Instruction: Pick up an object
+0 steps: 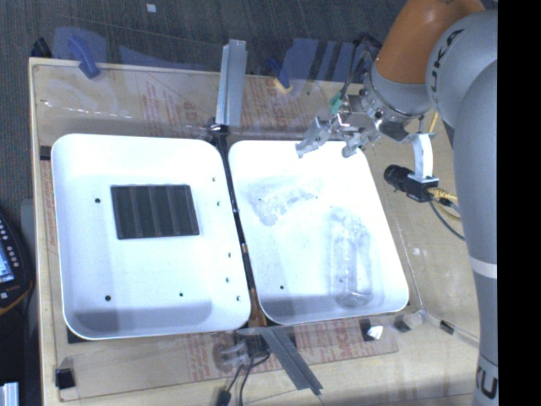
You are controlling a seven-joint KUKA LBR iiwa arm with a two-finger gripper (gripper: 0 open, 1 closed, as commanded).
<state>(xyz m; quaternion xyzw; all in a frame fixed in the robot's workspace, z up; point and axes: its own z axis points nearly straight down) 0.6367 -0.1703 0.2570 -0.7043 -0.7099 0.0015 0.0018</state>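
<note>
My end effector (326, 147) hangs over the far rim of the right bin (292, 288), the one nearer to where my arm (473, 108) reaches in. Its two fingers are spread well apart and point down and toward the view's left. Nothing sits between them, so I hold nothing. The orange band (418, 28) above my wrist shows at the top right of the view.

Below me, two see-through things lie on the white floor of the right bin, both hard to make out against it. A clear bottle (351, 260) lies on its side in the near right part of the bin, its length running from far to near, close to the right wall. A crumpled clear film (279, 200) lies in the far left part, near the wall between the two bins and well apart from the bottle. My fingertips are nearer to the film than to the bottle, and I touch neither.

The left bin (84, 256) holds a dark ribbed panel (155, 211), a flat rectangle lying in its middle, well apart from me. Both bins sit side by side on the bench (110, 87), their inner walls touching.
</note>
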